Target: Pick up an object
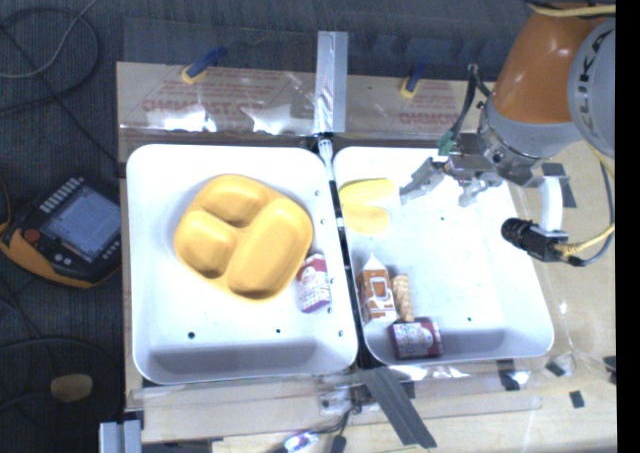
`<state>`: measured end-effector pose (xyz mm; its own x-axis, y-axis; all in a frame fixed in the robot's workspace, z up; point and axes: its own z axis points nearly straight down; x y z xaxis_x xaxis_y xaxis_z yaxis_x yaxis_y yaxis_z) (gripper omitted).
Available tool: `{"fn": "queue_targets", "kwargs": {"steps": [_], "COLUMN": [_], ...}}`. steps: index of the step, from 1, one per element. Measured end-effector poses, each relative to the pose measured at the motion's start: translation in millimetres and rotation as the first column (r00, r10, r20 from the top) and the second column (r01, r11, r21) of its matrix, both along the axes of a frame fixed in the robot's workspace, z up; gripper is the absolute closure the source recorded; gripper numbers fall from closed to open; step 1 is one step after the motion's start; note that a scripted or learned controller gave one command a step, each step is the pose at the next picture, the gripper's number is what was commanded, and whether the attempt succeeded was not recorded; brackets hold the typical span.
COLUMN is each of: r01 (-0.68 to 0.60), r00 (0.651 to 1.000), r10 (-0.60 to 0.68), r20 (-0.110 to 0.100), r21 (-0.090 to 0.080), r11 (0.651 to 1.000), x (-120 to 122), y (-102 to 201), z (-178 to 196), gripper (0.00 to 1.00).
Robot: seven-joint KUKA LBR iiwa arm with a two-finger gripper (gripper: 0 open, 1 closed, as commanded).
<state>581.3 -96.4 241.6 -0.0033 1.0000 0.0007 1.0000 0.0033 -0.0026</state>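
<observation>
The end effector [447, 179] hovers over the far part of the right bin [500, 291], fingers spread, gripping nothing. A yellow object [362, 203] lies just left of it; the pick is not yet done, with descent, closing and lifting left.

Bench [230, 91] with two white bins [160, 341] side by side
</observation>
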Motion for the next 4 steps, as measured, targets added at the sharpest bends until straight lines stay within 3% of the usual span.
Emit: {"fn": "queue_targets", "kwargs": {"steps": [1,2,3,4], "r01": [0.11,0.03,0.034,-0.076], "r00": [0.994,1.0,0.999,0.997], "r10": [-0.11,-0.03,-0.034,0.076], "r20": [-0.003,0.0,-0.001,0.016], "r21": [0.0,-0.003,-0.003,-0.007], "r11": [0.994,1.0,0.999,0.997], "x": [13.2,32.8,47.8,65.8], "y": [83.3,25.8,-2.8,-35.5], "z": [-48.8,-56.8,-132.8,-150.5], "gripper": [0.0,0.0,0.0,0.0]}}
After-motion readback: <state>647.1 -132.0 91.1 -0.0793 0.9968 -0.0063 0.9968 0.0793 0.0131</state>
